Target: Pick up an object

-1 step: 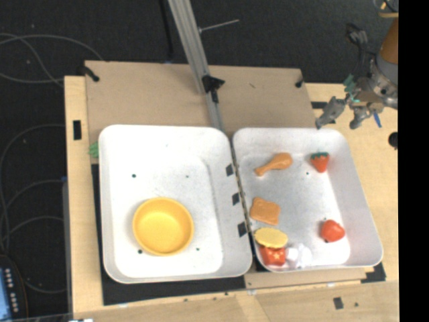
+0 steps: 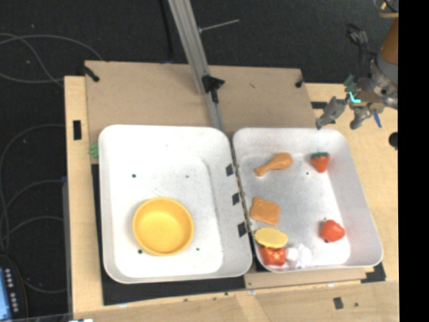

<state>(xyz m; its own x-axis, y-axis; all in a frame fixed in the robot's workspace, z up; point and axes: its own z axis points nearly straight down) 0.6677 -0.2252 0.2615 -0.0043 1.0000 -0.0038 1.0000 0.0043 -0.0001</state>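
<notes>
Arm: grey wrist with an orange band at the view's upper right edge, raised above the bench beyond the right bin's far right corner
Gripper (image 2: 344, 115): two fingers spread apart and pointing down toward the bench, nothing between them; hangs clear of the bin's contents
Tomato with yellow slice (image 2: 271, 245): nearest item, at the near left corner of the right bin (image 2: 358, 200), a small whitish piece just beside it
Red fruit (image 2: 332, 231): near right part of the right bin, apart from the others
Toast piece (image 2: 264, 211): left side of the right bin, just beyond the tomato
Drumstick (image 2: 275, 164): far left part of the right bin, lying at a slant
Strawberry (image 2: 320, 161): far right part of the right bin, the item closest to the gripper
Yellow bowl (image 2: 163, 225): upright in the near part of the left bin (image 2: 161, 146)
Bench (image 2: 147, 92): pale board bearing both white bins side by side
Metal rail (image 2: 188, 32): slants up from the far edge, between the bins
Surroundings: dark floor with loose cables (image 2: 27, 52) at left
</notes>
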